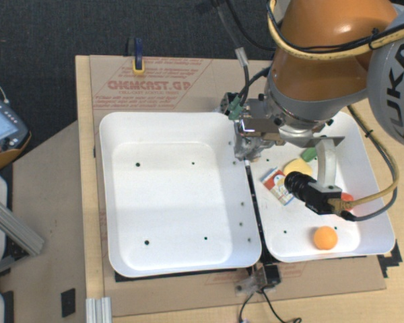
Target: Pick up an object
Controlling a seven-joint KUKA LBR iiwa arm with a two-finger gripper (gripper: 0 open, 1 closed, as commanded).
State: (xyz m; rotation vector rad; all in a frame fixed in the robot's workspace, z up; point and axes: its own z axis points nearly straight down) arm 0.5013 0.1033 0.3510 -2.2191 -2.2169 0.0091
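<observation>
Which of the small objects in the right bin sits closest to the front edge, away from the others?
The orange ball. It lies alone near the right bin's front edge, while the other items cluster under the arm.

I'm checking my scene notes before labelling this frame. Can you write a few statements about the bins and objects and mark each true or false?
1. The small orange ball lies in the right white bin. True.
2. The left white bin holds the ball. False: the ball lies in the right bin.
3. The red, white and blue packet sits in the right bin. True.
4. The grey arm with the orange band hangs over the left bin. False: it is over the right bin.
</observation>
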